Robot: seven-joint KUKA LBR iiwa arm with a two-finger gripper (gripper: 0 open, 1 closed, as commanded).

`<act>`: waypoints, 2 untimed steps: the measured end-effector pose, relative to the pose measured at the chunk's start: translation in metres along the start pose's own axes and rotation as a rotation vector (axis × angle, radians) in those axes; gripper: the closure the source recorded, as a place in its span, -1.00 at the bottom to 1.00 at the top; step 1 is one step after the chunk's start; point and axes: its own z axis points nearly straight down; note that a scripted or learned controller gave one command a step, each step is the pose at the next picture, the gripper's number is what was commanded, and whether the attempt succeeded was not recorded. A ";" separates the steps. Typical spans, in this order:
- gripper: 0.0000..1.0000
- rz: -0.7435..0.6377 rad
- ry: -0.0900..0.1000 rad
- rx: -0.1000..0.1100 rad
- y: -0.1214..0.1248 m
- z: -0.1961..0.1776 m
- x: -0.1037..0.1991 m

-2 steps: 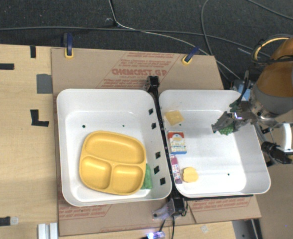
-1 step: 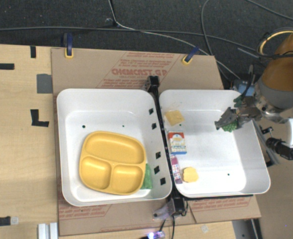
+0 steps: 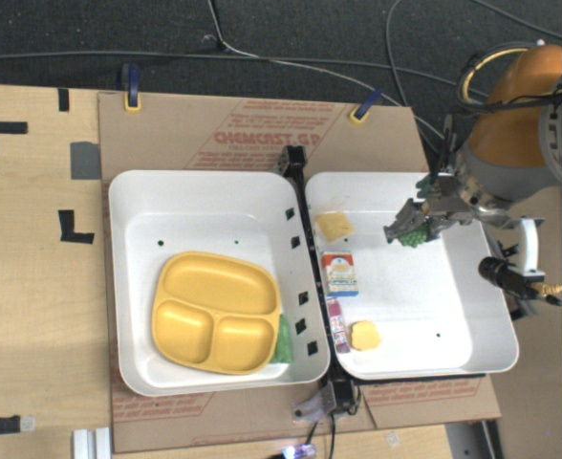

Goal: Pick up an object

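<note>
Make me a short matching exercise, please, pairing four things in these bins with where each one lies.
Things:
1. yellow divided tray
2. small red-and-white packet
3. green item
4. round yellow piece

Places:
A. at the end effector, right bin's upper part
B. near the right bin's front edge, by the divider
C. left bin, towards its front
D. right bin, beside the divider, about midway

Pairs: 1-C, 2-D, 3-A, 4-B
</note>
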 end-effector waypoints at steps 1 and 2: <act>1.00 0.000 -0.001 0.002 0.005 0.013 0.053; 1.00 -0.001 0.000 0.003 0.008 0.022 0.113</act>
